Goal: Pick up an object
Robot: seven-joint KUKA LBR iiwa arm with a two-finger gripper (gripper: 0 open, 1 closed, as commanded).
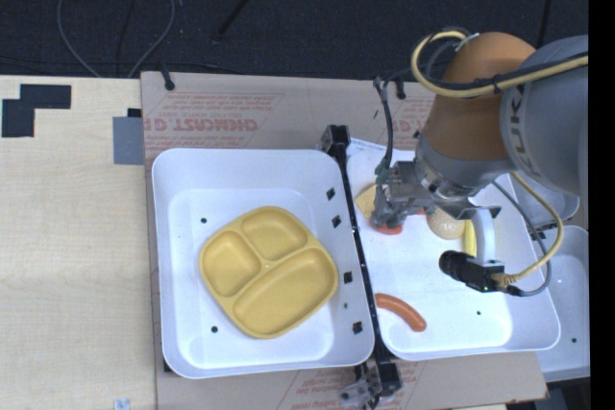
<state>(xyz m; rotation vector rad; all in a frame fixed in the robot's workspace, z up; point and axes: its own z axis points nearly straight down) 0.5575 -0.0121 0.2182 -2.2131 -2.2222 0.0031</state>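
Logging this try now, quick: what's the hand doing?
Hand: down in the right bin over a small red object; open or closed cannot be told.

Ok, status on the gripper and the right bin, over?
Gripper low in right bin, over a red-orange item. Grasp not confirmed. Orange sausage loose near front. Yellow tray in left bin.

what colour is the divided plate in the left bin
Yellow; the divided plate shows best in the camera view, lying in the left bin.

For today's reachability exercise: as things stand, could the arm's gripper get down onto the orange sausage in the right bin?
Probably yes. The sausage lies alone on bare bin floor, apart from the gripper, with nothing over it.
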